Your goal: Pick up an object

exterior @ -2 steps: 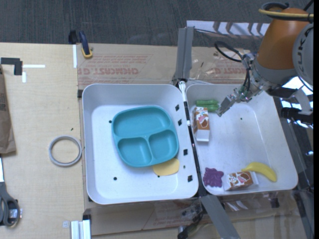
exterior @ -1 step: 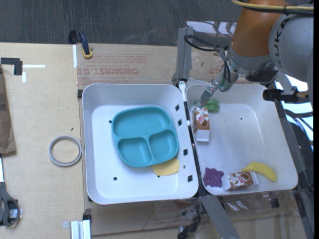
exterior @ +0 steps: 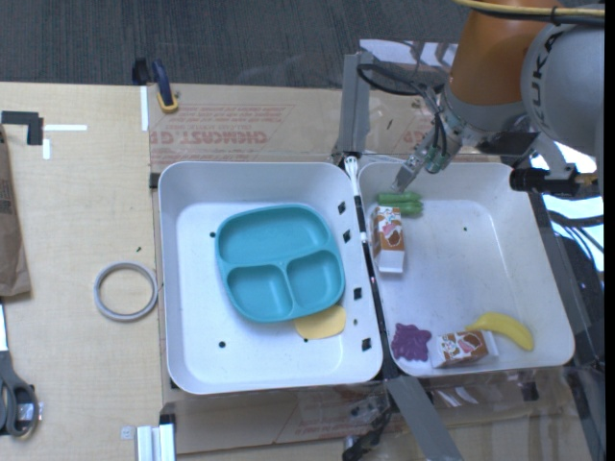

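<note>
**Mia:** From the camera up top, where is the tool (exterior: 411, 173)?

**Ben:** It hangs over the back left corner of the right bin (exterior: 500, 257). The tip is just above the green veggie (exterior: 400, 203). I cannot tell if the tool is apart or together. It looks small and dark from here. Nothing is held in it that I can see.

**Mia:** So the green veggie is the thing to grab?

**Ben:** I think so, it is the closest. It lies flat, right by the bin wall, and it touches the top of the little carton (exterior: 388, 238).

**Mia:** Will it be hard to lift?

**Ben:** It looks like a toy, so I guess it is light and a bit smooth. It could slip. It is long and thin, so pinch it across the middle, not at the ends.

**Mia:** What else is in there?

**Ben:** A banana (exterior: 504, 329), another carton (exterior: 464, 348), and purple grapes (exterior: 411, 342) at the front. The left bin (exterior: 187, 286) has a blue plate (exterior: 279, 262).
</note>
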Robot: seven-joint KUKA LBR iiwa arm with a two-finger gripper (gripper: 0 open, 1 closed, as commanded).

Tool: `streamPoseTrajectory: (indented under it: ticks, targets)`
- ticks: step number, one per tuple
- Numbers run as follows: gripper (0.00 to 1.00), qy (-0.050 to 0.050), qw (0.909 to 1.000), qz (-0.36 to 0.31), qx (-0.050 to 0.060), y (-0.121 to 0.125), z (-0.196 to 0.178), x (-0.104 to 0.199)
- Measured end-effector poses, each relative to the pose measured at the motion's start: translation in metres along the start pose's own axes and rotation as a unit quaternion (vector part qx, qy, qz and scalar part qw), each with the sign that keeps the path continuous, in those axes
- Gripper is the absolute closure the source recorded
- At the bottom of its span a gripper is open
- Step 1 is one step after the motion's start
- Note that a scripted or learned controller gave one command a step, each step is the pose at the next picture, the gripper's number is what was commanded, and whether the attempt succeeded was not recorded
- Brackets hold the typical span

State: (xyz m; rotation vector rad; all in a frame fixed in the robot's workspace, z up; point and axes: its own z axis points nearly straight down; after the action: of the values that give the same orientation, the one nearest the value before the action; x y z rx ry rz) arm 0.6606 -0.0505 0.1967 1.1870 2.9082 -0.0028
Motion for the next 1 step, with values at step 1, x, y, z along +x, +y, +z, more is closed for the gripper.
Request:
streamPoseTrajectory:
  ticks: [1]
  targets:
    - [0.00,0.000,1.0000,0.000,0.000,-0.0001,0.0002,0.0000]
